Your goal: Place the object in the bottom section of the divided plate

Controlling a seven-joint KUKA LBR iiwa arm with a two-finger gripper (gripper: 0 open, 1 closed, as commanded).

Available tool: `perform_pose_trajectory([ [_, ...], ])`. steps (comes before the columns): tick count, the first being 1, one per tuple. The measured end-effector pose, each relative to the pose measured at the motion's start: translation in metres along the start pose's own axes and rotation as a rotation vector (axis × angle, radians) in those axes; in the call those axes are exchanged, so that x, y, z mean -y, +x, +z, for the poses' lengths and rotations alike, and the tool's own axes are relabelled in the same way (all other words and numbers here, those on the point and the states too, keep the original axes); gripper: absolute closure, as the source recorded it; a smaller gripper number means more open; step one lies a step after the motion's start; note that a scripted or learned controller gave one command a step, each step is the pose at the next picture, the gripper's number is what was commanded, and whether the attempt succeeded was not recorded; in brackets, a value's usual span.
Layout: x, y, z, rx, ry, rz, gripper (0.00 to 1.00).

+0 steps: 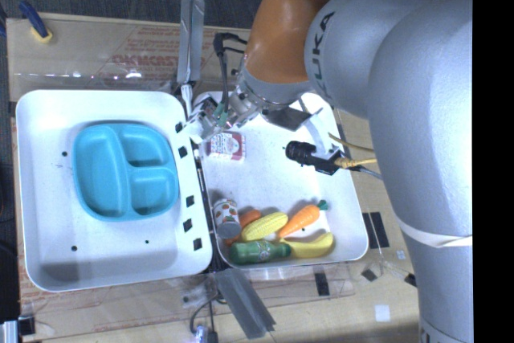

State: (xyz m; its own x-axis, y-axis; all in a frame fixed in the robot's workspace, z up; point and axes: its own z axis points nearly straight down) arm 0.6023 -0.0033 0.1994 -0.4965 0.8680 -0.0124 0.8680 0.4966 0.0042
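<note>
A blue divided plate [120,173] lies in the left white bin [48,253], with one large section on its left and two smaller ones on its right. My gripper [215,118] hangs over the top left corner of the right bin [349,197], close to the wall between the bins. A small red and white packet [226,145] sits right below the gripper. Whether the gripper touches the packet is not visible. The grey arm with its orange band [281,36] hides the bin's top right part.
Along the right bin's front edge lie a small can [226,214], a corn cob [264,226], a carrot [301,218], a banana [315,246] and a green vegetable [259,251]. A black part [312,156] juts from the wrist over the bin's middle.
</note>
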Motion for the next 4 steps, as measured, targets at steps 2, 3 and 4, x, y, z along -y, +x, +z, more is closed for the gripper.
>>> perform_pose_trajectory([
  [2, 0.032, -0.053, -0.034, -0.009, 0.002, -0.031, 1.0],
  [3, 0.061, -0.112, -0.141, -0.009, 0.0, -0.538, 1.0],
  [4, 0.098, -0.148, -0.171, -0.009, 0.001, -0.543, 1.0],
])
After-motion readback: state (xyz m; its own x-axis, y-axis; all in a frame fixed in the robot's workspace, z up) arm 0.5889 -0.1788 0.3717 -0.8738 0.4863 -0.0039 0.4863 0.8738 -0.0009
